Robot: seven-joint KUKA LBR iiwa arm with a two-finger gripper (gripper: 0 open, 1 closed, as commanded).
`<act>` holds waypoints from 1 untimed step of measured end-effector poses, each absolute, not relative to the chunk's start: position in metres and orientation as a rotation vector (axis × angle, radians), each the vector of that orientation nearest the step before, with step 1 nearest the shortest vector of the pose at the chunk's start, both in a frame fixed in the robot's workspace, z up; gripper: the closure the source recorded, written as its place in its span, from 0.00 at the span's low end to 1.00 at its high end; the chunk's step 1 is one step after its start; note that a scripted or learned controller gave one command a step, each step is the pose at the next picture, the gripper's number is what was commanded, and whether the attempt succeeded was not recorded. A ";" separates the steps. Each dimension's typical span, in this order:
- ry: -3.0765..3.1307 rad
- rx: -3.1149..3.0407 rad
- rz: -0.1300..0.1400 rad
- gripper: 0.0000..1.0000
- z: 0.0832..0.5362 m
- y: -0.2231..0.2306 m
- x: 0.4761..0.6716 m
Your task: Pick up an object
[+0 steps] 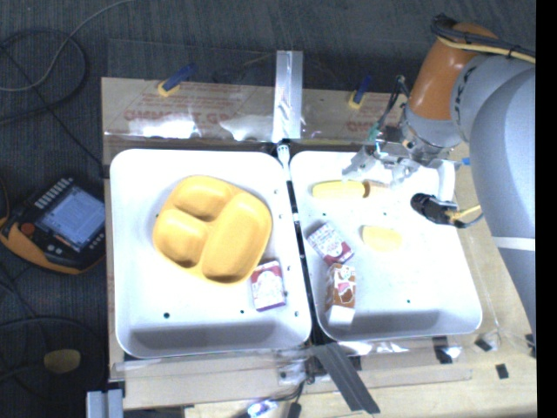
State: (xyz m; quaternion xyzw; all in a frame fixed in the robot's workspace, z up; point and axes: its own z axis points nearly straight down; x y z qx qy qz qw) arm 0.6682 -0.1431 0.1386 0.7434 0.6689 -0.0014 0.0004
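My jaws (pixel 383 165) hang at upper right of frame; open or closed, cannot tell. Just left lies the pale yellow stick (pixel 338 189), top of the right bin (pixel 452 307). Looks light, stiff, smooth; take it across its narrow middle. Its right end hides under my wrist hardware.

A robotics lab: teach pendant (pixel 63 225), clamped bench (pixel 218 111), floor cables (pixel 52 59).
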 end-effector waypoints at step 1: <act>2.282 2.105 0.018 0.00 0.103 -0.127 0.678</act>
